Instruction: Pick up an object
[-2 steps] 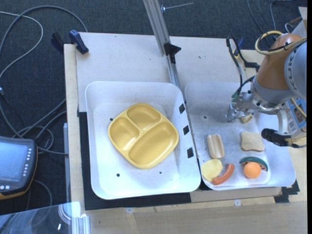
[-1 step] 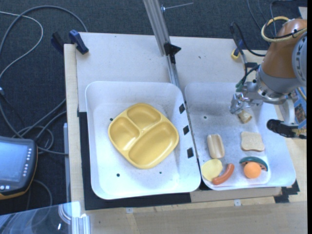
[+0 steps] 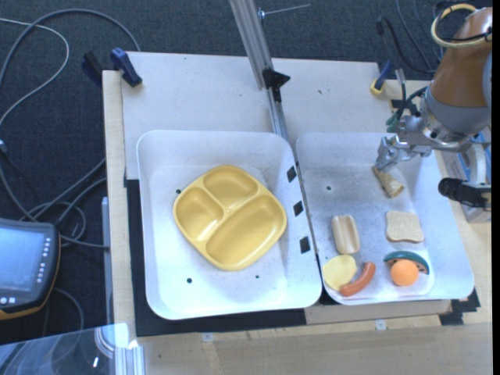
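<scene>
The gripper (image 3: 388,162) hangs low over the far part of the right bin (image 3: 461,266), at the end of the grey arm (image 3: 461,76) that comes in from the right. Whether it is parted or closed cannot be told from this angle. Directly beneath its tip, touching or nearly touching it, lies a small tan piece of food (image 3: 389,183), tilted on the bin floor. Nearer the camera from the gripper sits a slice of bread (image 3: 404,226), and to its left a hot dog bun (image 3: 345,233). Farther toward the near rim lie an orange (image 3: 404,273), a sausage (image 3: 358,280) and a pale yellow round piece (image 3: 339,271). Well off to the gripper's left, the other bin (image 3: 156,209) holds a yellow divided plate (image 3: 229,217).
</scene>
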### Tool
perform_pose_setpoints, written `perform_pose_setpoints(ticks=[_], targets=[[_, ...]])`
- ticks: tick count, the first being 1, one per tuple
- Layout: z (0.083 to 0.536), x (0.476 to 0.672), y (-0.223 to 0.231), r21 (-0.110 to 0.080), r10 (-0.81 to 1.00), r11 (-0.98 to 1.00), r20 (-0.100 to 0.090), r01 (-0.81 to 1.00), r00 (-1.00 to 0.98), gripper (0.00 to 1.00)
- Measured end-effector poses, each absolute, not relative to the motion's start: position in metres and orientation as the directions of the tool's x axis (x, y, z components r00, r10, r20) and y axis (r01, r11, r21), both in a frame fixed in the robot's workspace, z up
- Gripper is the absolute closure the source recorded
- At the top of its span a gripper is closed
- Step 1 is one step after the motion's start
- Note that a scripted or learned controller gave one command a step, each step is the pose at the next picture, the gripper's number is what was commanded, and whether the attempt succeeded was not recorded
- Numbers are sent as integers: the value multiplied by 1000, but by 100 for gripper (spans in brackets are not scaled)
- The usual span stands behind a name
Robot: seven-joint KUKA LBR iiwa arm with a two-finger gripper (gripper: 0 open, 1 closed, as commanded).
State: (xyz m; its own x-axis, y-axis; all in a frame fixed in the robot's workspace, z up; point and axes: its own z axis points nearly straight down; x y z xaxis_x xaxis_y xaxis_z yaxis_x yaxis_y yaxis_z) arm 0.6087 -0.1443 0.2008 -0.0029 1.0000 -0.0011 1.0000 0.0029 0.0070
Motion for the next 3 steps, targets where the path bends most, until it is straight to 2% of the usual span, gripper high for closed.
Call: perform_pose_setpoints(ticks=[1, 2, 3], targets=[[253, 610, -144, 8, 1000, 2, -2, 1000, -2, 100], [241, 607, -95, -3, 1000, 5, 3, 1000, -5, 100], [250, 605, -43, -1, 1000, 7, 4, 1000, -7, 100]])
